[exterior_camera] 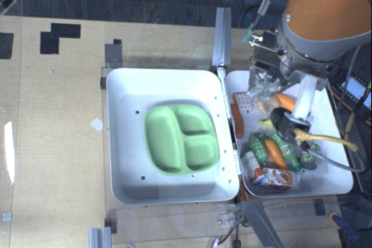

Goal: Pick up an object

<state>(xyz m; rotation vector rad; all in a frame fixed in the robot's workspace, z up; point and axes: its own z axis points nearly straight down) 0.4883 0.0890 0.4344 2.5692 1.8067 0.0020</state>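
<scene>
My gripper (pixel 261 87) hangs over the back of the right bin (pixel 337 183), under the big orange-banded wrist. Just below it lie a small printed card (pixel 244 103) and an orange piece (pixel 285 101). A red sausage (pixel 236 119) lies along the bin's left wall. Toward the front sit a carrot (pixel 274 153), a green bottle (pixel 286 153), a small green item (pixel 256 144) and a red-and-white carton (pixel 273 178). Nothing is visibly held by the gripper.
The left bin (pixel 122 183) holds a green divided plate (pixel 181 137) in its middle. A metal post (pixel 221 38) stands at the back between the two bins. The arm covers the right bin's back right corner.
</scene>
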